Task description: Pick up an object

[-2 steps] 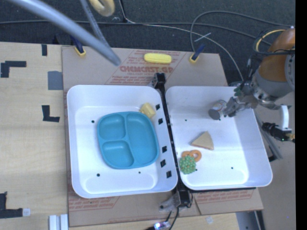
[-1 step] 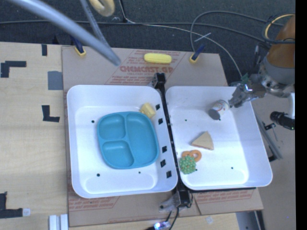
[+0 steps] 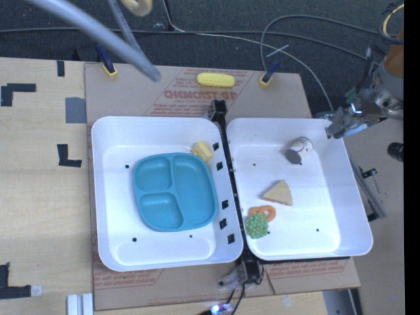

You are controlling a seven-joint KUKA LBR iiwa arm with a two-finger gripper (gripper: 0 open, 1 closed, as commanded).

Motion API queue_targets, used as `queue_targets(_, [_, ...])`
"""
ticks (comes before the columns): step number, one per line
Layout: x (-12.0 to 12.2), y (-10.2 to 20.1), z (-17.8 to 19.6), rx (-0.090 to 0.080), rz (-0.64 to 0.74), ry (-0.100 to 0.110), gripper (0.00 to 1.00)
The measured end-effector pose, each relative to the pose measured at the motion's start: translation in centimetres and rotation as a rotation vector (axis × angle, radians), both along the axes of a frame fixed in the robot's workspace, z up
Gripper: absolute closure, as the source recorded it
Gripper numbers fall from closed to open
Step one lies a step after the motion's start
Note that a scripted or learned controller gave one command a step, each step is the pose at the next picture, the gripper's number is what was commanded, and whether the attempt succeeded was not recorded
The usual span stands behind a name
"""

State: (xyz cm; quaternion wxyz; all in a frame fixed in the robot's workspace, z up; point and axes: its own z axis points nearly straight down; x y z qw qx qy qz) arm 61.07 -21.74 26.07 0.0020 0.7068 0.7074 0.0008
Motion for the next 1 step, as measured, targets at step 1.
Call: queue_targets(1, [-1.62,5.57,-1.35,0.003,0.003,0.007,1.0])
